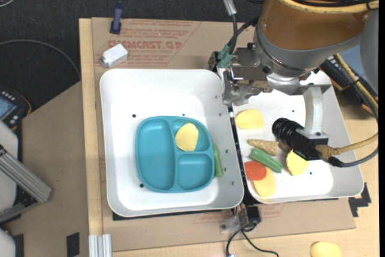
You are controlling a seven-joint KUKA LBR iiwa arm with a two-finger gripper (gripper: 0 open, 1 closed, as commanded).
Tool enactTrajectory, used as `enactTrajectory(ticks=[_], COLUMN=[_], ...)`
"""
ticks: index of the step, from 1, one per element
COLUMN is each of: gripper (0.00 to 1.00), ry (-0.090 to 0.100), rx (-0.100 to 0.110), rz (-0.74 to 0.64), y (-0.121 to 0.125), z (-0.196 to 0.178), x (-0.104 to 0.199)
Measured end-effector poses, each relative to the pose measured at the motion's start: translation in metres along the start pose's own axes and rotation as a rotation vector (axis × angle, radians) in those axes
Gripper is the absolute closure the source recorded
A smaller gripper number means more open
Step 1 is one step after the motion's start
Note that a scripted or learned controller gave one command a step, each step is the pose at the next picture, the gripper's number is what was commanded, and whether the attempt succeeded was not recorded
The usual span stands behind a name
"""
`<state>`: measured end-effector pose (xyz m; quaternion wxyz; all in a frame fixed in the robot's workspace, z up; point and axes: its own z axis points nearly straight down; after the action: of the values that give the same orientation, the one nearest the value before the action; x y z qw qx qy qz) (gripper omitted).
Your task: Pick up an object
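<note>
From here I can't tell how my end effector (236, 88) is set. The yellow toy food piece (249, 120) in the right bin (337, 129) looks light, stiff, slick; I'd pinch its narrower sides.

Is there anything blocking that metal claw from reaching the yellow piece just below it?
Nothing visible blocks it. The gripper sits just above the yellow piece in the right bin, with bare white floor between them.

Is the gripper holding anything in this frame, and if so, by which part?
Cannot be told: the gripper sits at the right bin's upper-left corner, and nothing visibly hangs from it.
</note>
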<state>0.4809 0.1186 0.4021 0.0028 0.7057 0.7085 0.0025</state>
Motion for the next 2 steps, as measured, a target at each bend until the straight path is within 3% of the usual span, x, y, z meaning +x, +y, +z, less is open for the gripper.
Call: enactTrajectory(ticks=[1, 2], gripper=[1.0, 1.0], ry=[-0.002, 0.005], rx=[0.019, -0.007], rz=[0.008, 0.001], y=[-0.003, 0.0], z=[0.088, -0.024], x=[-0.02, -0.003])
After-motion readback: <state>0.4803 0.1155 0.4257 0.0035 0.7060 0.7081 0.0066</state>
